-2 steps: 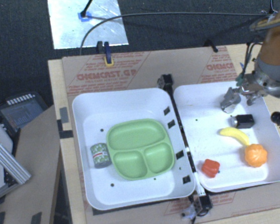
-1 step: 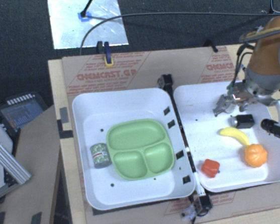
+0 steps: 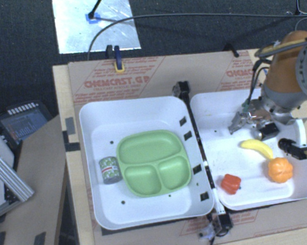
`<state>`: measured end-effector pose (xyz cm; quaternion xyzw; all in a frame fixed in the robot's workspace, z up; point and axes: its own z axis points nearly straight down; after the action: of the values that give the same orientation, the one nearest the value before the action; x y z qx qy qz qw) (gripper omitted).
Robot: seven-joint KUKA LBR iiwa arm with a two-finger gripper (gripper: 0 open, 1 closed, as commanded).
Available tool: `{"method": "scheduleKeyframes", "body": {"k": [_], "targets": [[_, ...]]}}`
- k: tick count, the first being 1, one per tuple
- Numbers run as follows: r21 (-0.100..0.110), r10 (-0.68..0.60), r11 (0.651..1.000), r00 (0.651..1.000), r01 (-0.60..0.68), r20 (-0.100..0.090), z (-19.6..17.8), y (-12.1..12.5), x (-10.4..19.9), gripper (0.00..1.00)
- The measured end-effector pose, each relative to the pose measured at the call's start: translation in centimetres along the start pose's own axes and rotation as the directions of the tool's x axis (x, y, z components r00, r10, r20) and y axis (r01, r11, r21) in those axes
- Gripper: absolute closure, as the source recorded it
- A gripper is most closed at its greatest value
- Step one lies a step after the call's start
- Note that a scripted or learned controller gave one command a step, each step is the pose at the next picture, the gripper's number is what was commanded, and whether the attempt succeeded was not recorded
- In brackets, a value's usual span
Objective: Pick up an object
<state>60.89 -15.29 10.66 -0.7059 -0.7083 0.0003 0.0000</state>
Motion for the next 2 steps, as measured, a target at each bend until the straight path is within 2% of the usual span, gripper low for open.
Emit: {"method": "scheduleKeyframes", "body": {"k": [1,2], "targets": [[-0.022,-0.004,1.000,1.000,0.004,0.002,1.44,0.74,0.22,0.00],[-0.021,-0.004,1.000,1.000,0.004,0.003,0.45,0.69,0.11,1.00]]}}
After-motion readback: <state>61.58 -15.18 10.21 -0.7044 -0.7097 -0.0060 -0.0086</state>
